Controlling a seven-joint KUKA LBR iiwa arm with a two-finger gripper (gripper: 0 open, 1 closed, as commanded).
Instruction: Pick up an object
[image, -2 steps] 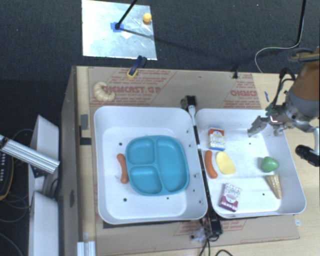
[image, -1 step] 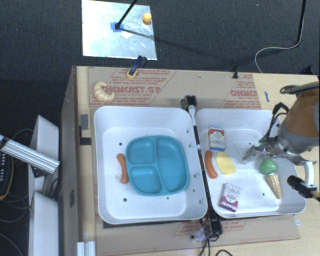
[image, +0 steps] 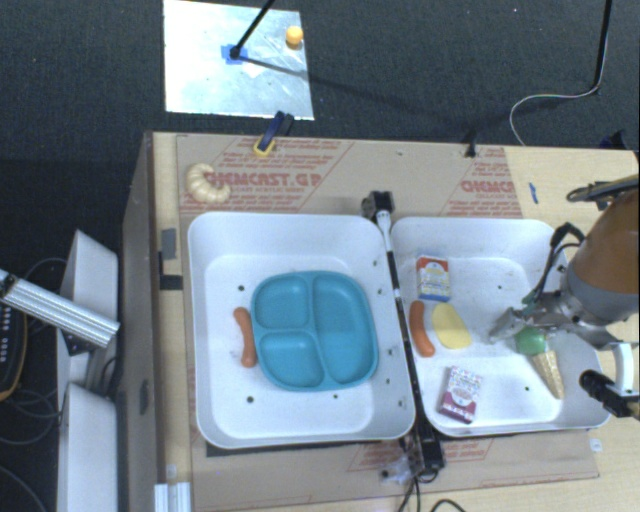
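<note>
Over the right bin (image: 480, 240), the gripper (image: 530, 325) hangs beside the ice-cream cone (image: 543, 360); jaws' state unclear, nothing visibly lifted yet.

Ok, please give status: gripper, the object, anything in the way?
Gripper low in right bin, over ice cream cone. No grasp visible. Yellow piece and sausage lie apart, to the camera's left of it.

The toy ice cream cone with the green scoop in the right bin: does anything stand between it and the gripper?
Nothing visible does. The gripper is in the right white bin, right at the green scoop of the toy ice cream cone. The yellow oval piece lies apart, toward the bins' divider.
</note>
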